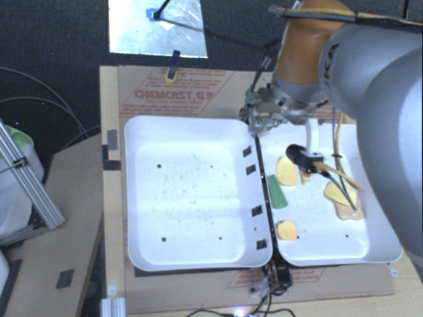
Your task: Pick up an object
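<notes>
Camera view: tool (pixel 263 119), state unclear, over right bin (pixel 330 259) edge; green strip (pixel 276 191), yellow disc (pixel 287 172) nearby.

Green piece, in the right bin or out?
In: the green piece lies flat on the right bin floor, just inside its left wall.

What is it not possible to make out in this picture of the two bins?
1. right bin: in the camera view, its far side and right-hand side are hidden by the grey arm.
2. gripper: small and dark above the rim between the bins; whether it holds anything cannot be told.
3. tan piece: blurred and crossed by cables, so what it is remains unclear.
</notes>
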`<state>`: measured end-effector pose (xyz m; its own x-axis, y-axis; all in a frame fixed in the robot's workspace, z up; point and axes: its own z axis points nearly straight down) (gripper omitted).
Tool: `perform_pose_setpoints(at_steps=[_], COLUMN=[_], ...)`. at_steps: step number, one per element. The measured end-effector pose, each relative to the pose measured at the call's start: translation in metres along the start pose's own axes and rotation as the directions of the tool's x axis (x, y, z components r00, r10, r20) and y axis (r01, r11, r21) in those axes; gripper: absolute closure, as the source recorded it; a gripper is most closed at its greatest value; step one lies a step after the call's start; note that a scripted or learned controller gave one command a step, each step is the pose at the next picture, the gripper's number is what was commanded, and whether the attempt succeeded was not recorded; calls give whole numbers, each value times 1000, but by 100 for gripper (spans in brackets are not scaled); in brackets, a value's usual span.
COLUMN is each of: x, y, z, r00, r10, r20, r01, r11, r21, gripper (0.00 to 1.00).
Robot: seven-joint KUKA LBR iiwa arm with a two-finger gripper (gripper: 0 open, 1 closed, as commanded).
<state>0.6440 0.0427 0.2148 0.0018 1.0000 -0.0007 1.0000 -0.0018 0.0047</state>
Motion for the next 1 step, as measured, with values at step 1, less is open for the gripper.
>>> perform_pose_setpoints(at_steps=[1], x=[-5], y=[-49], z=[11], r00=[1000], r10=[-1], r20=[0], r01=[1], r11=[1000], r21=[8], gripper=[100])
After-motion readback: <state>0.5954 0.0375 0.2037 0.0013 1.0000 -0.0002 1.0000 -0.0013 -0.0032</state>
